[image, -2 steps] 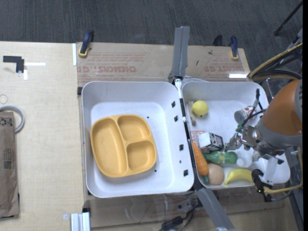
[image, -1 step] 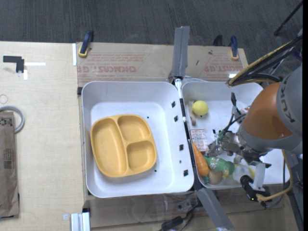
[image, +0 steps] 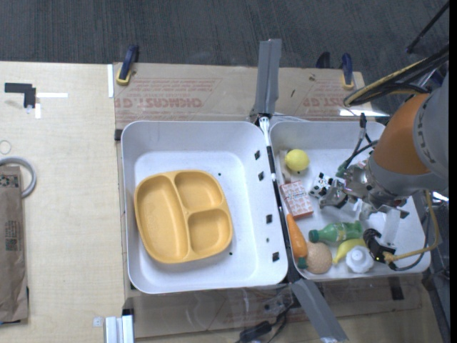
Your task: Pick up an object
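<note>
My gripper hangs low over the middle of the right bin, below the arm's orange band. A small black-and-white toy lies just left of it, and a green bottle lies on its side just in front of it. Further left are a yellow ball, a pink-red box and an orange carrot. At the bin's front lie a tan egg-shaped object, a yellow banana and a white cup. I see nothing between the gripper's tips.
The left bin holds a yellow divided plate. A grey divider bar runs between the bins at the back. Cardboard lies behind the bins. Cables trail from the wrist at the right bin's front right corner.
</note>
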Controlling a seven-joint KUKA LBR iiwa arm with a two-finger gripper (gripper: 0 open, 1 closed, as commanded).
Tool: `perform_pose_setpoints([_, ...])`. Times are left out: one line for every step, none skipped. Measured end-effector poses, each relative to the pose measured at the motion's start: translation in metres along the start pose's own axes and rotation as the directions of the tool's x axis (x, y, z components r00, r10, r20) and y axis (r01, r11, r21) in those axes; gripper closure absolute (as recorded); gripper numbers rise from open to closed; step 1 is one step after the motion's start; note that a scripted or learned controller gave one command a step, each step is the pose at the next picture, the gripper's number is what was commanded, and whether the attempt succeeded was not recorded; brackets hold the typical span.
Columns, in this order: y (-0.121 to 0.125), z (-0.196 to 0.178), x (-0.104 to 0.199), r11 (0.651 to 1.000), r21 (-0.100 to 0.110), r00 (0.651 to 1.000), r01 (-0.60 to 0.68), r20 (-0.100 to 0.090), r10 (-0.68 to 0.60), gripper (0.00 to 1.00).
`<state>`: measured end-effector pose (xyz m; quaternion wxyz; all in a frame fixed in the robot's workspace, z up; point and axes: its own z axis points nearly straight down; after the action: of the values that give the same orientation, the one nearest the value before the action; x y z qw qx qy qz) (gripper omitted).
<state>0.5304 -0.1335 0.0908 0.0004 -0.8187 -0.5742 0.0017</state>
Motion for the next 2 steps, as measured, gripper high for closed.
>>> perform_pose_setpoints([0.023, 0.000, 0.042, 0.923, 0.001, 0.923, -0.384, 0.001, 0.384, 0.00])
perform_pose_setpoints([-0.039, -0.194, 0.039, 0.966, 0.000, 0.966, -0.257, 0.002, 0.257, 0.00])
